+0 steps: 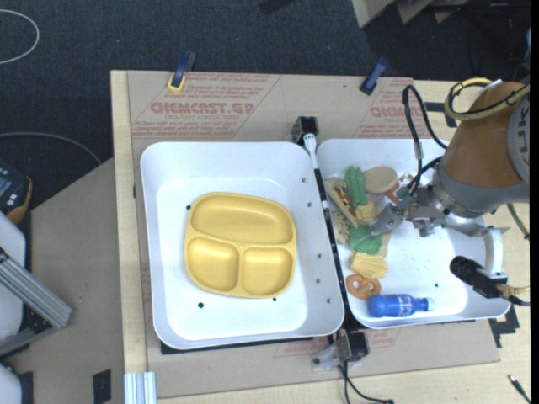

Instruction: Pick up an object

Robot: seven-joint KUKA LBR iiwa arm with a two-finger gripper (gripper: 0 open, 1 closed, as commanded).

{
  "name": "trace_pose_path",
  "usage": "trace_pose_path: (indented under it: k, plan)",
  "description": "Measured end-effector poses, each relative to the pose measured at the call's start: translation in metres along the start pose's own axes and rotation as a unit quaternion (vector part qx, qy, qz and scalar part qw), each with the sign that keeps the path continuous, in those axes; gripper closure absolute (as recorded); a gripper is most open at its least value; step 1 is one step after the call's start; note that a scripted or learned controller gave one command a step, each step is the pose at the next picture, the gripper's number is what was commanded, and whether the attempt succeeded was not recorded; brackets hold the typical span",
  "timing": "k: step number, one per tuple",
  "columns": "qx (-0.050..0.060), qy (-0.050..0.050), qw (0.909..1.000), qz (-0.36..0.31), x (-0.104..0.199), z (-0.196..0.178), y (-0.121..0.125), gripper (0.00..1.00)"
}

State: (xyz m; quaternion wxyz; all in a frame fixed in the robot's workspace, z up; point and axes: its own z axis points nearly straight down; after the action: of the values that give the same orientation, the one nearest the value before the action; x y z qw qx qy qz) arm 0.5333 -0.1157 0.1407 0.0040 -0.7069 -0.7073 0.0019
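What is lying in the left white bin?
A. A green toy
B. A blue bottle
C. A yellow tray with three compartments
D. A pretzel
C: the yellow tray with three compartments sits in the left bin, while the blue bottle and pretzel lie in the right bin.

Smooth, glossy white plastic is seen in the left bin (160, 225) and the right bin (438, 297). The yellow divided plate (240, 244) appears as satin-smooth plastic. The blue bottle (397, 305) looks like shiny plastic. The bench board (253, 106) resembles matt brown cardboard, printed in red. The arm's orange band (480, 137) shows a dull sheen.
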Motion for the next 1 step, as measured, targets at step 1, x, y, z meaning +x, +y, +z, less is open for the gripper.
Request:
trace_pose_path:
  k: [1]
  plan:
    - [-0.005,0.000,1.0000,0.001,0.0007,0.0500,0.0017,0.00]
